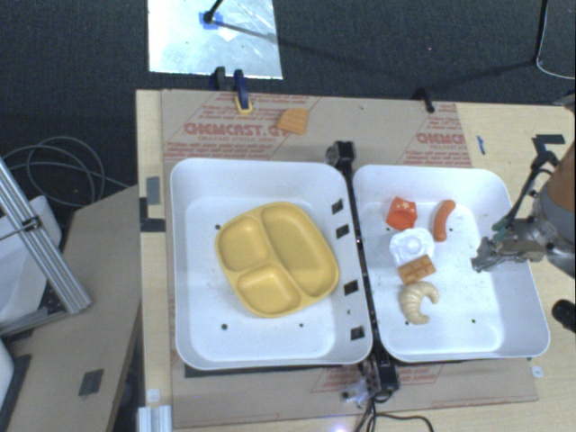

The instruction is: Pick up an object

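The right bin [513, 327] holds a red block [401, 213], an orange sausage [443, 220], a white fried-egg piece [411, 244], a small tan waffle [417, 268] and a pale croissant [418, 301], clustered in its left half. My gripper [490, 255] hangs over the right side of that bin, about 80 pixels right of the waffle and touching none of the items. Its tips look dark and small against the white floor.
The left bin [193, 331] bears a yellow three-section plate [275, 257]. A black divider strip [351, 241] runs between the bins. A tan piece [292, 121] lies on the cardboard behind the bins, near a blue-and-yellow clamp [240, 91].
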`<state>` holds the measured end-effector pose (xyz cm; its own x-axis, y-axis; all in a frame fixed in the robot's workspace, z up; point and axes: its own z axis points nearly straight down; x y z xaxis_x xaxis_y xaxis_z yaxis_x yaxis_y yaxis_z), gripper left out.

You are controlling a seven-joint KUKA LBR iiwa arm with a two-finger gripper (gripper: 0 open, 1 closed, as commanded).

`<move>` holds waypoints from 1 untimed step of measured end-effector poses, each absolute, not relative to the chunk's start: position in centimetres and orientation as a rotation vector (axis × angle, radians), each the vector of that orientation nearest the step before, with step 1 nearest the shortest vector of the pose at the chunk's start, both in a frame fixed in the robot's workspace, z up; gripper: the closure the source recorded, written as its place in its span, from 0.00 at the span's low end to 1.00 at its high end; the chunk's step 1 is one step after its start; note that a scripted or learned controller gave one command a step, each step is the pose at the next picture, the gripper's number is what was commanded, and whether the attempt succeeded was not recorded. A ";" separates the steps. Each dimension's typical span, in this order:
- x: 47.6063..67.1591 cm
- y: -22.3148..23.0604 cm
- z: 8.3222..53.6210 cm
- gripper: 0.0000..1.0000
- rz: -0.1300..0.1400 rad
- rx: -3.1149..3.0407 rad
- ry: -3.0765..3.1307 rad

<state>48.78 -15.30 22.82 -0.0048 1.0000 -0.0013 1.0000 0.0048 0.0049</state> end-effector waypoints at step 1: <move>48.7 -9.6 23.6 1.00 0.003 2.211 2.230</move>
<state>48.75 -9.57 23.61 -0.0084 1.0000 0.0008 1.0000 0.0084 0.0022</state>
